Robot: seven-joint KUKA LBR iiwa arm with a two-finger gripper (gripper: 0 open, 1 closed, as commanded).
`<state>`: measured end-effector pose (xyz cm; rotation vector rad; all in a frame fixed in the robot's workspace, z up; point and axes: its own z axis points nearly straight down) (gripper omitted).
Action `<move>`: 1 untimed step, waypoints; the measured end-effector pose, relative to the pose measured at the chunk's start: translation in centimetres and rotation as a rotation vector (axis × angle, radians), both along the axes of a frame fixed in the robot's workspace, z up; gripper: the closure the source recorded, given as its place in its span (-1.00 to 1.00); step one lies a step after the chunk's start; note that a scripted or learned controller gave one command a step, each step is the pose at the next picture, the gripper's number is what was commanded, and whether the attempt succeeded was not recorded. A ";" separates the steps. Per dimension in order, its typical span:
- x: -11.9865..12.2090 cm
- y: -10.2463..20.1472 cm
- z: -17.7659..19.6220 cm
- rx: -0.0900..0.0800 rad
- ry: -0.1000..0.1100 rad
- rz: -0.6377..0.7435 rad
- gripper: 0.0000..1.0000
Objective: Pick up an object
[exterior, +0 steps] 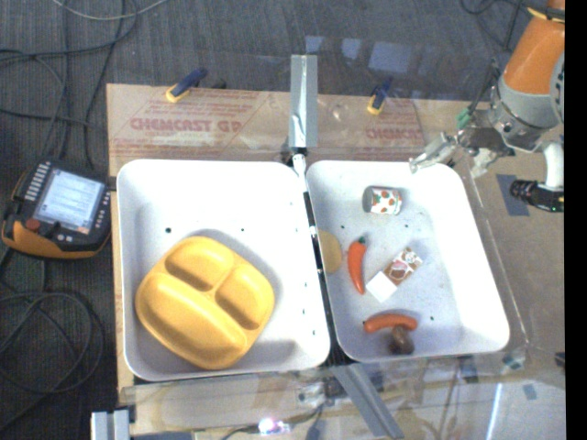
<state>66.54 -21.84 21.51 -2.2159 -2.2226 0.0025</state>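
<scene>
Nothing has been picked up yet, as far as I can judge: the gripper (440, 154) hangs over the far right corner of the right bin (477, 246), and I see nothing between its fingers. They look spread, one pale tip reaching toward the bin's far rim, the other nearer the arm (537, 53), so I take them to be parted and empty. All the work is still ahead: choosing a piece, coming down on it, closing and lifting. Closest to the fingers, just inward and below them, lies a small can (383, 201) on its side, rounded, with a printed label that looks smooth and glossy. Farther from the fingertips, toward the bin's middle, sits a red pepper (356, 264), slim, curved and shiny like moulded plastic, and just beside it a flat packet (396, 271) with a white end and brown print. At the near end, well away from the fingers, a sausage (390, 322) touches a dark, knobbly lump (401, 340) that I cannot identify. A thin tan disc (328, 252) rests against the wall dividing the bins. Beyond that, farthest from the gripper, the left bin (147, 191) holds a big yellow tray (206, 301), soft-cornered, with three moulded hollows and a matte plastic sheen.
</scene>
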 end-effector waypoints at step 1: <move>0.3 3.8 -10.4 -0.005 0.000 -0.123 -1.00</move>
